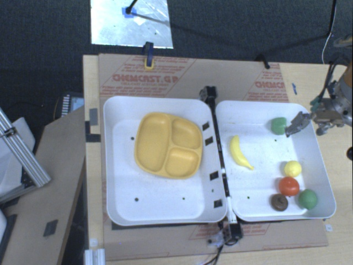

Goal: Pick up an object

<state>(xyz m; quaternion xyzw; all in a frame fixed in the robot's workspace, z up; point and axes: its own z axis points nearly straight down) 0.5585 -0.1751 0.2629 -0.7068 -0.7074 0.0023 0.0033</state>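
Observation:
The right bin [259, 214] holds several toy foods. A yellow banana [240, 152] lies left of centre and a green piece [278, 125] sits near the far right corner. A yellow ball [293, 168], a red tomato [288, 186], a brown piece [279, 202] and a green ball [308, 198] cluster at the near right. My gripper [309, 127] hangs over the bin's far right rim, just right of the green piece. It is open with nothing between its fingers.
The left bin [118, 203] holds a yellow divided plate [168, 145]. A black divider strip [216, 153] runs between the bins. Cardboard [182, 73] lies under both bins, and a shiny sheet [131, 15] lies on the floor beyond.

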